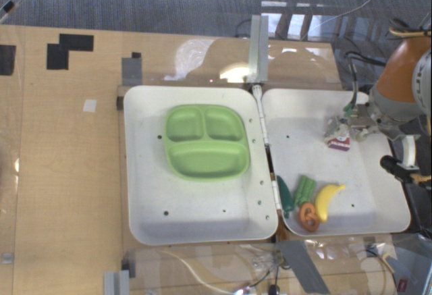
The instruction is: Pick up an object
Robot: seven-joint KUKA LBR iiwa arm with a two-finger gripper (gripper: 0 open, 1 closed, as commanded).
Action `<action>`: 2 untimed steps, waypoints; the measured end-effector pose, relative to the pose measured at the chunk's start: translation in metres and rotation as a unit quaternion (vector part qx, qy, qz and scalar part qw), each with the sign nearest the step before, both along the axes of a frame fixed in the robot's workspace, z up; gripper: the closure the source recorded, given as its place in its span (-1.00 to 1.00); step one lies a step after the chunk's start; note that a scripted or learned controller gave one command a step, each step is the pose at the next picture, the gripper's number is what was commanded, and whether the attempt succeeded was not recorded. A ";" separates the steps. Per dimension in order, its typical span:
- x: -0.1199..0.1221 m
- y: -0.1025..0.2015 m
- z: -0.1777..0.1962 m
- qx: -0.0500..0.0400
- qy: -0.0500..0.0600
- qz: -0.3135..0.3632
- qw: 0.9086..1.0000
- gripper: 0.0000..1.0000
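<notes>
Banana [328, 198] – yellow, curved, right bin [378, 219] | green sectioned tray [206, 142] – left bin [145, 212] | gripper [339, 131]: grip cannot be told

One cam, fixed high above the bench [61, 172], looking down at a slant toward the far floor, which shows as a grey strip along the top. Mid distance: both white bins fit in frame w/ room to spare, left bin [145, 219] approx. centre, right bin [378, 219] close to the right edge. Bench top stretches off left. Arm [405, 81] comes in from the right, cut by the frame edge.
</notes>
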State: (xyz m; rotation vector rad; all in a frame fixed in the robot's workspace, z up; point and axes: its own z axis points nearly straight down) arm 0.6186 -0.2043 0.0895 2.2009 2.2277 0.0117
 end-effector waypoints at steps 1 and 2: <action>0.003 0.001 0.012 -0.001 -0.003 0.003 1.000 1.00; -0.017 0.000 0.011 0.001 0.006 -0.009 1.000 1.00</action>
